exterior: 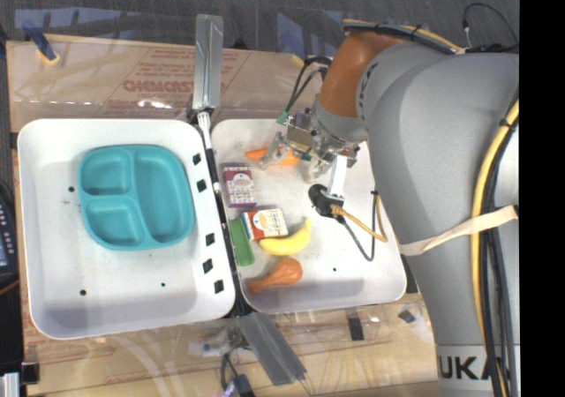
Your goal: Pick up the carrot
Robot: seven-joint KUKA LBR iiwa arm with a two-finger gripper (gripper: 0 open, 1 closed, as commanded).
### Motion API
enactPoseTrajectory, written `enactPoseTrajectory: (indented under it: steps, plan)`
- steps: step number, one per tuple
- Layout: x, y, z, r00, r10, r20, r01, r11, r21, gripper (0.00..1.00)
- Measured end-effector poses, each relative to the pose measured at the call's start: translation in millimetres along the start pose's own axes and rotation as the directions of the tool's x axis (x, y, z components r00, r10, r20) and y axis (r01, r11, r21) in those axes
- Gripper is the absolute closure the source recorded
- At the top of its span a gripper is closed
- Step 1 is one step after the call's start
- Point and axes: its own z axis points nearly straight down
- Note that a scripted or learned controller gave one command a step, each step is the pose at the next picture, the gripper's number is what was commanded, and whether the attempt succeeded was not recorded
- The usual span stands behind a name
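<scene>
From above, my fingers hang low in the right bin, at its far end. The carrot lies just to their left, almost touching, its long axis pointing toward them. How far they are open, I cannot tell.

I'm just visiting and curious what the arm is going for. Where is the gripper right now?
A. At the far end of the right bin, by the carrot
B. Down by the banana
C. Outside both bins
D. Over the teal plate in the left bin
A: the gripper is low in the right bin, at its far end, right beside the carrot.
</scene>
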Motion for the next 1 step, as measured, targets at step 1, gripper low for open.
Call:
enactPoseTrajectory:
  steps: [1]
  plan:
    - [-19.9, 9.5, -22.2, 0.989, -0.145, -0.001, 0.145, 0.989, -0.011, 0.0]
